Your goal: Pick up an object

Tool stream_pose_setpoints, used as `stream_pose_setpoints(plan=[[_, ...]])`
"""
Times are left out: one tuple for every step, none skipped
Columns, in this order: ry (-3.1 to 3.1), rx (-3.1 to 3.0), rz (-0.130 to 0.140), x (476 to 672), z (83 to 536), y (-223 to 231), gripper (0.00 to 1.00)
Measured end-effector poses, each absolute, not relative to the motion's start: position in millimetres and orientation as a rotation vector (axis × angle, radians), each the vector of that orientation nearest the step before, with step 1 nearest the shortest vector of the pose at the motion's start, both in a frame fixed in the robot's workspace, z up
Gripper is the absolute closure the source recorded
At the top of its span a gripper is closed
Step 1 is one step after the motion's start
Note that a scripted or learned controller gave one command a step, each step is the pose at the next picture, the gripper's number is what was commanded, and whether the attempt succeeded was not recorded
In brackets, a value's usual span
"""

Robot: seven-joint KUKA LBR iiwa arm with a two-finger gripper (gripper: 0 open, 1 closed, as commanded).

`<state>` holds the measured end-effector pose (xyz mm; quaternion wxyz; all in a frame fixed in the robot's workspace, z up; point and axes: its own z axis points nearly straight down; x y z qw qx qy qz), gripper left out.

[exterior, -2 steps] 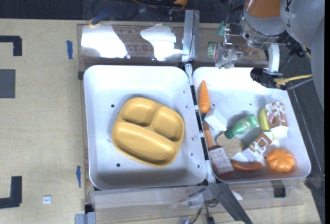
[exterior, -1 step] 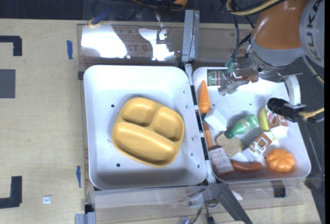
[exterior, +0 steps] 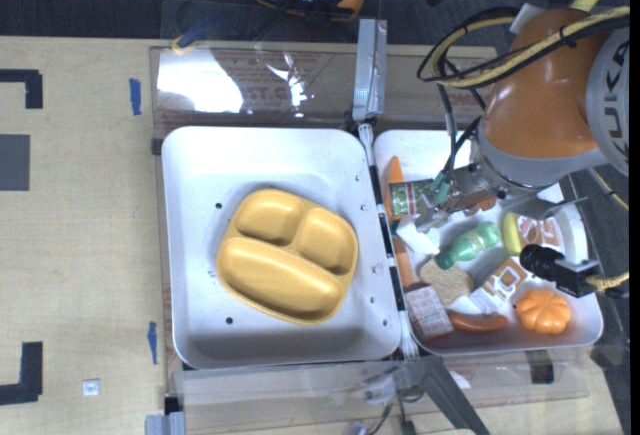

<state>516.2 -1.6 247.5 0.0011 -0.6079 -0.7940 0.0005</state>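
Note:
The right bin (exterior: 590, 328) holds a heap of toy foods. Among them are a green and red can (exterior: 407, 198), a green bottle (exterior: 470, 245), a brown bread slice (exterior: 447, 278), an orange pumpkin (exterior: 543, 311), a red sausage (exterior: 478, 323) and a white and orange carton (exterior: 505, 281). My gripper (exterior: 447, 203) hangs low over the upper left part of this bin, just right of the can and above the green bottle. The arm's orange band and wrist hide the back of the bin.
The left bin (exterior: 190, 163) holds a yellow divided tray (exterior: 287, 253). A metal divider (exterior: 368, 73) stands between the bins at the back. A pink wafer block (exterior: 425, 310) lies near the right bin's front left corner. Cables loop over the arm.

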Motion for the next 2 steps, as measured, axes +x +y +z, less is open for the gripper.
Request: stream_pose_setpoints(plan=[[-2.359,-2.076,-0.001,534.6,234.9,17.2,1.0],[-2.359,-2.077,-0.001,534.6,235.0,17.0,0.0]])
